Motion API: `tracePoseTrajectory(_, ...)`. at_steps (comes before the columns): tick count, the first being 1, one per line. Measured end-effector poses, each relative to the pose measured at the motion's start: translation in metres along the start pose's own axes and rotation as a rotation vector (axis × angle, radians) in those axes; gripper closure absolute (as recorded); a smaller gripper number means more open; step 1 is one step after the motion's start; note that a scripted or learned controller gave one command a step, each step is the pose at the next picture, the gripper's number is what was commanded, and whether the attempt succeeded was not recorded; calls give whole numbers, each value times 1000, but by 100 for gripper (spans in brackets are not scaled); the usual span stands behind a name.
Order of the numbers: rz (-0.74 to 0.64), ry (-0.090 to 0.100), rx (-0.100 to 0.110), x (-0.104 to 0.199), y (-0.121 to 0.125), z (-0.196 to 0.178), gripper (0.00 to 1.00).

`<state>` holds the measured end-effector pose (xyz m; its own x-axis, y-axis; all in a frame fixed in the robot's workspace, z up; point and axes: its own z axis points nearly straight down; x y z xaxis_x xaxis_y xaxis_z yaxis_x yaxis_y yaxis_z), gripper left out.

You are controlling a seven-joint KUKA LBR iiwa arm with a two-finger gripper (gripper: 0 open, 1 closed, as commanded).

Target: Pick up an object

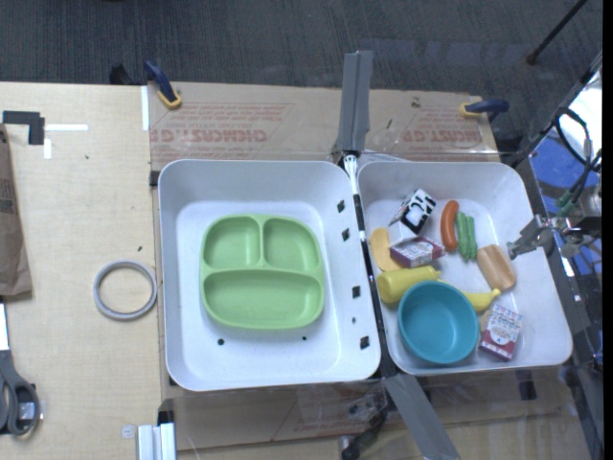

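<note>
Camera view, gripper [525, 244] just right of bun [496, 266]

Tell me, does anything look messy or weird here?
A bit messy: the toy food is jumbled together in the right bin beside the blue bowl. The green plate sits neatly in the left bin.

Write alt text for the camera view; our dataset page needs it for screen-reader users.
The end effector sits at the right bin's right edge, above toy food and a blue bowl. The left bin holds a green divided plate.
</note>
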<state>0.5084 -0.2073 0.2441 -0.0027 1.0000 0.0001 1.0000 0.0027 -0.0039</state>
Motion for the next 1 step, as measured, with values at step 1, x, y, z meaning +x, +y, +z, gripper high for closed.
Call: tracePoseTrajectory(1, -164, 0, 0, 27, 50, 50, 0)
